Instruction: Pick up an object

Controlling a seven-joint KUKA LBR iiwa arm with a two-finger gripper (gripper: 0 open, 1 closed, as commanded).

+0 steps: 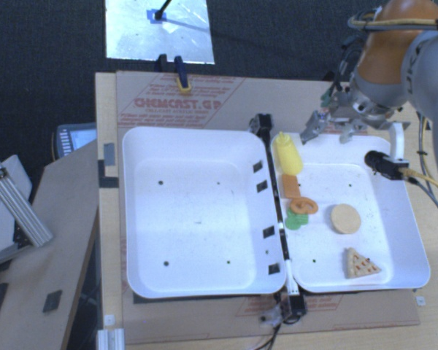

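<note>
While the jaws [327, 128] hover apart, the yellow corn [287, 154] lies just beside them.

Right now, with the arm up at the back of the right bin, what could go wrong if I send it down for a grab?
1. The yellow piece, orange block, orange ring and green piece crowd the divider wall; a descent may hit it or nudge neighbours.
2. The round tan disc lies flat and could slip.
3. The pincer sits over the bin's back rim and might clip it.
</note>
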